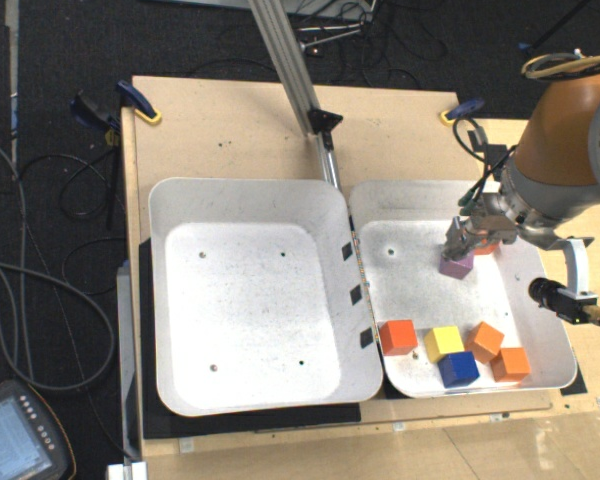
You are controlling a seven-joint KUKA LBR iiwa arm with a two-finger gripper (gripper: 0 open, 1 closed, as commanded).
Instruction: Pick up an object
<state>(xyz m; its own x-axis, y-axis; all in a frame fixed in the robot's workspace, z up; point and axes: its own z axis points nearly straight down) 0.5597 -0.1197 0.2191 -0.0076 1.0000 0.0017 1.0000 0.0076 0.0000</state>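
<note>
In the right bin (400,233) a purple block (457,265) lies in the upper middle. My gripper (467,244) hangs directly over its far side and hides its top edge. A small red block (487,250) peeks out just right of the gripper. Along the bin's near edge lie an orange block (398,336), a yellow block (443,342), a blue block (459,368) and two more orange blocks (487,339) (510,364).
The left bin (180,268) sits beside the right one, their rims meeting in the middle. A slanted metal pole (290,58) reaches in from the top. A blue-and-yellow clamp (138,101) sits at the bench's far-left corner and another clamp (460,111) at its far right.
</note>
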